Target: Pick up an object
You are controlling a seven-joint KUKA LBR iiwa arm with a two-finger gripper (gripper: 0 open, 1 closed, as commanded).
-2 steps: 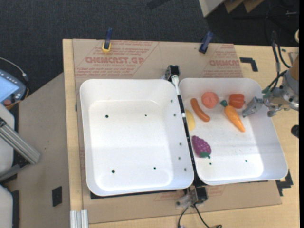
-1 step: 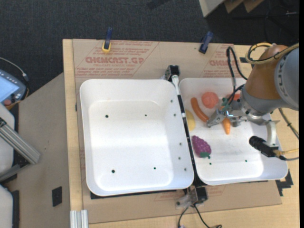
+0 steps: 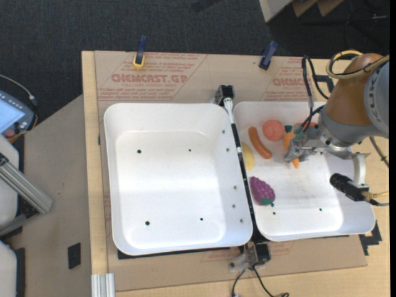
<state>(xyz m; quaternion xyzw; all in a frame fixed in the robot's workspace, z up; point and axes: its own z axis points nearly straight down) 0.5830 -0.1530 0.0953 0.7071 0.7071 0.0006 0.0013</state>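
- My arm [image 3: 356, 101] reaches in from the right and hangs over the right bin [image 3: 309, 218], wrist pointed down at the back half where most of the toys lie.
- The gripper [image 3: 298, 155] sits low among the items there. I cannot tell whether it is open or closed, as the view is too small and cluttered at that spot.
- A small orange piece [image 3: 289, 138], carrot-like, lies right at the gripper. I judge this the likely target, but I cannot confirm it is held.
- Other candidates in the same bin: a pinkish-red round fruit [image 3: 273, 129] just beside the orange piece, an orange-red sausage shape [image 3: 260, 142] to its left, a yellow item [image 3: 248, 158] against the dividing wall, and a purple grape bunch [image 3: 262, 190] nearer the front.
- The items crowd the back left part of the bin, so in my judgement a descent there risks nudging a neighbour.
- The left bin [image 3: 124, 166] is white and shallow like its twin, and the two touch along the middle.
- Both bins rest on a cardboard sheet [image 3: 161, 73] printed in red and held by clamps [image 3: 140, 57] at the far edge.
- Dark carpet [image 3: 93, 11] surrounds the bench, and cables [image 3: 309, 73] trail near the arm.
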